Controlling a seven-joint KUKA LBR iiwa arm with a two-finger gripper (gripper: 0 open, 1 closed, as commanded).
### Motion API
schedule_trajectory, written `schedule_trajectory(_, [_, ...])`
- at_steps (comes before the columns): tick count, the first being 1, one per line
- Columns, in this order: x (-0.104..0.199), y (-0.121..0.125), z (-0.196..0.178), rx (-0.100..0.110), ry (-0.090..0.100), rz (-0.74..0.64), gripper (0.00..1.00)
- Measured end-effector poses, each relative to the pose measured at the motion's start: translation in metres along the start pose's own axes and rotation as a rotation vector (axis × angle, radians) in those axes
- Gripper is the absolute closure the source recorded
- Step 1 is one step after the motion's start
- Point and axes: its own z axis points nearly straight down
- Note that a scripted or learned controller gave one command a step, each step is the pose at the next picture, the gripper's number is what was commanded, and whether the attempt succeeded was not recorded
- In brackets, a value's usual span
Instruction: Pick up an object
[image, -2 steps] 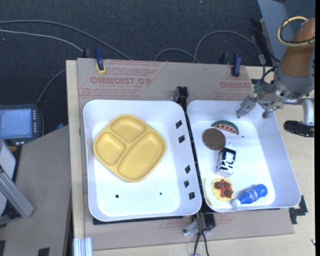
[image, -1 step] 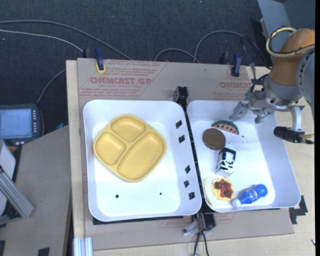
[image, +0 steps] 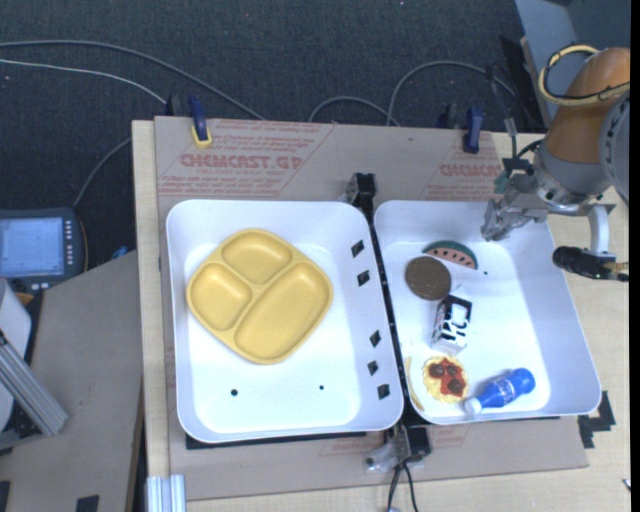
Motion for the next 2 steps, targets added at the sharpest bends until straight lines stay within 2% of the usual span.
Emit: schedule_trajectory(2, [0.005,-0.001,-0.131,-0.009,-0.002,0.002,1.0])
